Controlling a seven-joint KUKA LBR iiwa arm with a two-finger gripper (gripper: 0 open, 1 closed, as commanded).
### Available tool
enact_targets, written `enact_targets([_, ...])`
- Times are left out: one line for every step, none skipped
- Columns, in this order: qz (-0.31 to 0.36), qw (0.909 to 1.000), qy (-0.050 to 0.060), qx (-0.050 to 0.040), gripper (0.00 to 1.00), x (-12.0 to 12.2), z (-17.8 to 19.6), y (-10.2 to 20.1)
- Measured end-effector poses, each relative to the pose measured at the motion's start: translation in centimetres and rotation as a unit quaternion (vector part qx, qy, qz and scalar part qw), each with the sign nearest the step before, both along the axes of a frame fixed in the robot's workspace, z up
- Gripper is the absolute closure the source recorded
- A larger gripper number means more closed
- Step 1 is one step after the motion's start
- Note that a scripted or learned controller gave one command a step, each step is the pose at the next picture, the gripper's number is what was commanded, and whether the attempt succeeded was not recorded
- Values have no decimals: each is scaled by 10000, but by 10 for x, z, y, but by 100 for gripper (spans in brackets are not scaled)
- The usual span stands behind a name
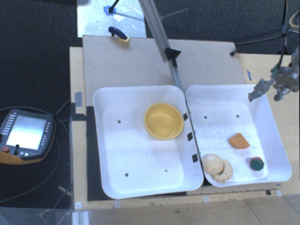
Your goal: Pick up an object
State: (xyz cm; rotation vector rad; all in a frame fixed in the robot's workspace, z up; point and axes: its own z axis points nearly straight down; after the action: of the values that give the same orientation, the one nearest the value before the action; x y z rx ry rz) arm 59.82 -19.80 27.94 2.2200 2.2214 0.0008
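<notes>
My gripper point(266, 94) hangs over the far right rim of the right bin point(220, 89), its two fingers spread open with nothing between them. Well in front of it, the right bin holds an orange wedge point(239, 141), a pale croissant-like bread piece point(217, 167) at the front left corner, and a small dark green ball point(256, 163) at the front right. A yellow bowl point(163, 121) sits upright in the left bin point(122, 172), near its far right side.
A slanted metal pole point(157, 25) comes down to the gap between the bins at the back. A teach pendant point(26, 136) lies off the bench to the left. A small yellow and blue clamp point(118, 33) rests on the back board.
</notes>
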Motion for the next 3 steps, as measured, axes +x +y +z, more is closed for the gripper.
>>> enact_targets([0,10000,17,4,0,5,-43,1])
enact_targets([0,10000,17,5,0,5,-85,4])
enact_targets([0,10000,17,5,0,5,-127,5])
